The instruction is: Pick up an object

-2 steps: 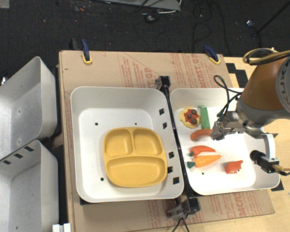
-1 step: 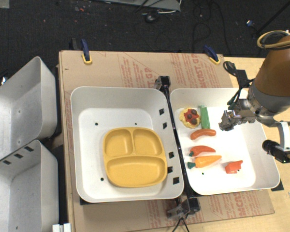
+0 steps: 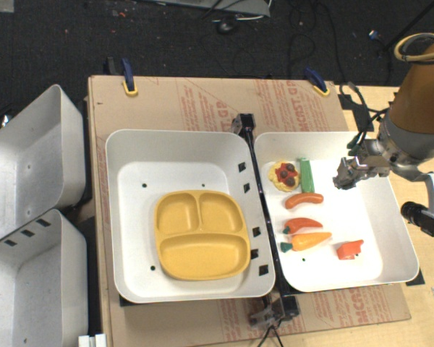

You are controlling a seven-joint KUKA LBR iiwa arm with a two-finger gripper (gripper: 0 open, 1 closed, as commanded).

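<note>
The right bin (image 3: 390, 262) holds toy food: a small round pizza piece (image 3: 283, 175), a green stick (image 3: 306, 175), a sausage (image 3: 304, 200), a red pepper-like piece (image 3: 302, 225), an orange carrot (image 3: 308, 241) and a small red-orange piece (image 3: 349, 249). My gripper (image 3: 346, 177) hangs over the right bin's upper right part, to the right of the green stick and above the sausage's level. Nothing shows between its fingers.
The left bin (image 3: 130, 194) holds a yellow divided plate (image 3: 200, 235). A black divider (image 3: 257, 208) runs between the bins. Two spare white bins (image 3: 29, 194) lie off the bench at the left. Cables hang near the arm (image 3: 412, 121) at the right.
</note>
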